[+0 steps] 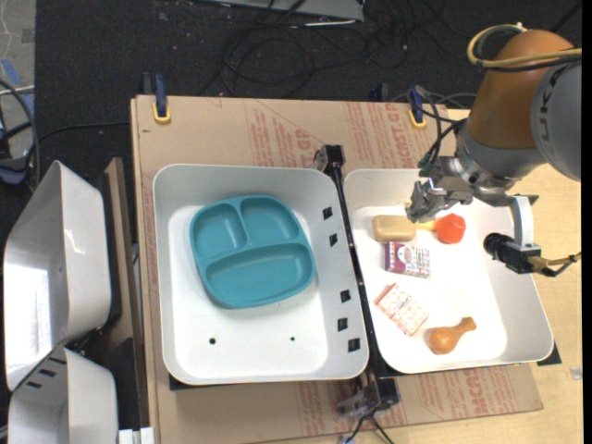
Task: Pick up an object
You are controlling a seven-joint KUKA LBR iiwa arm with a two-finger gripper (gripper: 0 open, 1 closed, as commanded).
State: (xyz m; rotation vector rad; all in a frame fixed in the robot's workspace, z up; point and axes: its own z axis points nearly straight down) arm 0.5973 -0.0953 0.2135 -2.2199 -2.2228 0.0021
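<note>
My gripper (422,207) hangs over the back of the right bin (518,326), just above and right of a tan bread-like block (393,228). A red round thing (450,228) lies right beside the gripper, to its lower right. Below these lie a purple and white packet (408,260), a pink patterned packet (401,308) and a brown chicken drumstick (450,336). Nothing shows between the fingers.
The left bin (185,340) holds a teal divided plate (251,250). A black divider strip (347,266) runs between the bins. White containers (51,266) stand off the bench at the left. The front right of the right bin is bare.
</note>
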